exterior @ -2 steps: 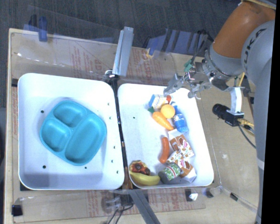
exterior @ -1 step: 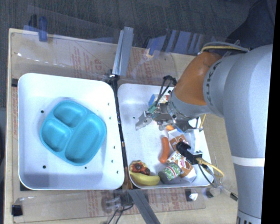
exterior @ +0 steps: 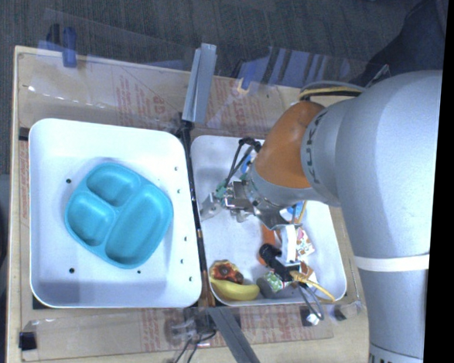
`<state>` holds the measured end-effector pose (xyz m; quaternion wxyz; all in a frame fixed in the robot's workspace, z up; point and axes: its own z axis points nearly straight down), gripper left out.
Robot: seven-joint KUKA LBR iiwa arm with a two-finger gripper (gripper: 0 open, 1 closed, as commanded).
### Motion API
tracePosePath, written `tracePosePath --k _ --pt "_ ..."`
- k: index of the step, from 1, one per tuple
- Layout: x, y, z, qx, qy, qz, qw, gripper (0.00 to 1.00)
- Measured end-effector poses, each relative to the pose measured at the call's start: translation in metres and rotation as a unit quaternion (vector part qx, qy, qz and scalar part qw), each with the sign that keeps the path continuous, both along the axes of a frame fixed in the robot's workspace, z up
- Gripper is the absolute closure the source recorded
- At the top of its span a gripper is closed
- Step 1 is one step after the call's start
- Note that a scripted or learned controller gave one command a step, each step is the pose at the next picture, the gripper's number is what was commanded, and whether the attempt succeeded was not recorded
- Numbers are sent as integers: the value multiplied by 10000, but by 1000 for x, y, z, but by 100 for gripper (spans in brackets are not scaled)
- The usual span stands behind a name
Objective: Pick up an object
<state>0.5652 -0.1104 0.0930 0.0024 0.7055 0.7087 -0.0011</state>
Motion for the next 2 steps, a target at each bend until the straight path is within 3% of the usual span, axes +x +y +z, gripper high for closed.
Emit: tracePosePath --k 1,2 --pt "-83 -10 -1 32 12 19 10000 0" --pt "-82 -10 9 26 3 48 10000 100"
